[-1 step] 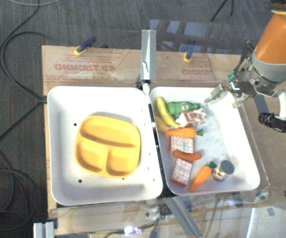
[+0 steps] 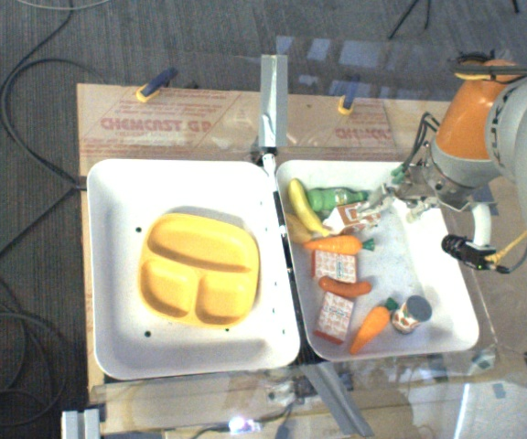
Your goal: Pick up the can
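Can (image 2: 414,313) lying tipped near front right corner of right bin (image 2: 456,332), grey end facing up-right, long axis running diagonally toward carrot (image 2: 370,328) just beside. Gripper (image 2: 380,203) well apart at bin's back, over green bottle (image 2: 335,197); jaw opening impossible to tell.

I see both white bins (image 2: 108,273) as smooth, slightly glossy plastic. The yellow divided tray (image 2: 199,268) in the left bin looks like matt moulded plastic. In the right bin, the can (image 2: 414,313) has a dull grey metal top, the carrots (image 2: 366,327) and banana (image 2: 302,207) have a waxy plastic sheen, and the green bottle (image 2: 335,197) shines. The table (image 2: 190,126) is topped with printed brown paper sheeting. The floor (image 2: 154,26) is rough dark carpet. The arm's orange band (image 2: 469,122) looks glossy.
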Motion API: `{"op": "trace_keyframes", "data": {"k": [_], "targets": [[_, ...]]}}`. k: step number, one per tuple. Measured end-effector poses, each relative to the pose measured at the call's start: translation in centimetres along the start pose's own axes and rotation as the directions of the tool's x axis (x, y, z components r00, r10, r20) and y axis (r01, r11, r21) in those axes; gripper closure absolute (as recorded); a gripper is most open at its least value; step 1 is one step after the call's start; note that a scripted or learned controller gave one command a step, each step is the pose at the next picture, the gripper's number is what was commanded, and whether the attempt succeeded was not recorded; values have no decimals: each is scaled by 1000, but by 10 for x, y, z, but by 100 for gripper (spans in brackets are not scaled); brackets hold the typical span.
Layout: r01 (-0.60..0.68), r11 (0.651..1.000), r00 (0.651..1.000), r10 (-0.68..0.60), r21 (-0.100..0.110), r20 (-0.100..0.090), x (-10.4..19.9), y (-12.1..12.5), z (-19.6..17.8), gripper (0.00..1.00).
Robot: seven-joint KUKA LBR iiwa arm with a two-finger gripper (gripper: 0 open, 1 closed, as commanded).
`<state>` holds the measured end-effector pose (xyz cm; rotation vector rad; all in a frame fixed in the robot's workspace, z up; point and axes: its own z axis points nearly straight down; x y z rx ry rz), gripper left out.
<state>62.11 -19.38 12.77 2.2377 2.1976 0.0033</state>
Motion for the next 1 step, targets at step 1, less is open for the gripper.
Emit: {"op": "trace_keyframes", "data": {"k": [1], "targets": [[-180, 982, 984, 181, -57, 6, 25, -24, 17, 0]]}}
